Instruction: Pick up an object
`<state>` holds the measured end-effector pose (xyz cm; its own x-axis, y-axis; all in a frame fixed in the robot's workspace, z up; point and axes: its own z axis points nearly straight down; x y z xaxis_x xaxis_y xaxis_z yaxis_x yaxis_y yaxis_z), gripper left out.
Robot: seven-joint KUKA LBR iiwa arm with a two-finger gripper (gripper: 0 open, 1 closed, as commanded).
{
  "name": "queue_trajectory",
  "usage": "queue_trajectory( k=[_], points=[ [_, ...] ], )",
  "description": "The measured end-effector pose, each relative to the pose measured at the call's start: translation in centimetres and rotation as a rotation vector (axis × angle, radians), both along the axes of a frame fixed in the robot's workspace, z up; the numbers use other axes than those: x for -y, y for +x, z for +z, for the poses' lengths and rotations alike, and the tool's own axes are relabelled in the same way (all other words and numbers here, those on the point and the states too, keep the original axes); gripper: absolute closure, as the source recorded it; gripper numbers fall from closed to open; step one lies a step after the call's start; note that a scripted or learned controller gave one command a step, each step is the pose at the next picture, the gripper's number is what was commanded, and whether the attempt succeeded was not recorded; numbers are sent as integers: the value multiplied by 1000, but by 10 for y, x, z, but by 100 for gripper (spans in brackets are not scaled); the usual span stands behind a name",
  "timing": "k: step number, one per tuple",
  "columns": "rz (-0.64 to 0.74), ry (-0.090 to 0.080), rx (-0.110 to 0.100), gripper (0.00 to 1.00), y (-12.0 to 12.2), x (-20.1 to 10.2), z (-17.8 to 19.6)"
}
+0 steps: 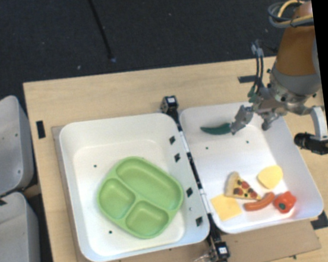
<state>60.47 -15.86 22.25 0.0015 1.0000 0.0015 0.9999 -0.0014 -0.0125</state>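
- Reaching in from the right, the grey arm with its orange band [295, 44] hangs over the far end of the right-hand shallow white bin [285, 141].
- Its claw [252, 119] has the two fingers spread apart, one tip by the near end of a dark green curved pepper-like toy [215, 129], nothing held between them.
- That green toy lies on the bin floor near the far wall.
- Toward the near side of the same bin lie a toy pizza slice [241, 187], a pale yellow rounded piece [270, 176], a yellow square cheese-like slab [225, 207], an orange-red sausage toy [258, 203] and a red tomato-like toy [285, 202].
- The left-hand white bin [79, 168] holds a light green three-compartment plastic plate [139, 196].
- Both bins rest on the wooden tabletop [147, 90].
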Motion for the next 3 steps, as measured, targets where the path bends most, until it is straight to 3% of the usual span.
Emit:
queue_trajectory(
  k=[1, 3],
  points=[
    [3, -2, 13, 0, 3, 0, 8],
    [1, -3, 10, 0, 4, -1, -98]
  ],
)
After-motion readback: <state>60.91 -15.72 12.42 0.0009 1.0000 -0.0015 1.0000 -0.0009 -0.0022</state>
